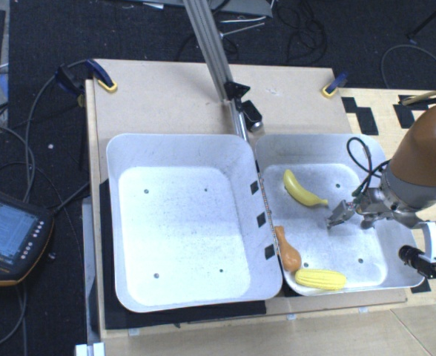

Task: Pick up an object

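- My claw [342, 216] hangs low over the right bin [366, 273], reaching in from the right side of the bench.
- Its fingers [337, 218] stand a little apart and grasp nothing; only bare bin floor lies between them.
- The banana [301, 190] lies just to the left of my claw and slightly farther back, near but not touching.
- The corn cob [320, 279] rests at the bin's front rim, nearer the camera than my claw and well apart.
- An orange-brown gourd-shaped piece [286, 253] sits front-left of my claw, against the bin's left wall.
- The left bin [129, 162] lies well to my claw's left.
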`<state>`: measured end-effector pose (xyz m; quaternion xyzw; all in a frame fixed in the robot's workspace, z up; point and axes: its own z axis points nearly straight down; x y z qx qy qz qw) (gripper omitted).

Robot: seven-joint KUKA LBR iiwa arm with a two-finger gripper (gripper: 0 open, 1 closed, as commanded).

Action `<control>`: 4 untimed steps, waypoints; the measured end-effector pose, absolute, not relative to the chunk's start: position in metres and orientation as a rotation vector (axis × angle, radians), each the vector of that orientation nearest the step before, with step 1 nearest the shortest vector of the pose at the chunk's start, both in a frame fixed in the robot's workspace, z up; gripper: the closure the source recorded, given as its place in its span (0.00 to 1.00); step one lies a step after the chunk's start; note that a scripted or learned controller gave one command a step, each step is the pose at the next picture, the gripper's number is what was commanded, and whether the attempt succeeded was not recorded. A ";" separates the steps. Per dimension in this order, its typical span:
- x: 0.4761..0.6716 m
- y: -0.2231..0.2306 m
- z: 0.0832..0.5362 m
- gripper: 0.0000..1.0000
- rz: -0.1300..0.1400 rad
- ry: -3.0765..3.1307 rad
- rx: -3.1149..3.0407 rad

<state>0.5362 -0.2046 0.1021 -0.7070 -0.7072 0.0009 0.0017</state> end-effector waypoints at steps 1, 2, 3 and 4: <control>0.537 -0.205 0.114 1.00 0.000 -2.221 -2.221; 0.543 -0.211 0.160 1.00 -0.003 -2.224 -2.224; 0.539 -0.203 0.209 1.00 -0.003 -2.225 -2.223; 0.549 -0.205 0.259 1.00 -0.003 -2.225 -2.223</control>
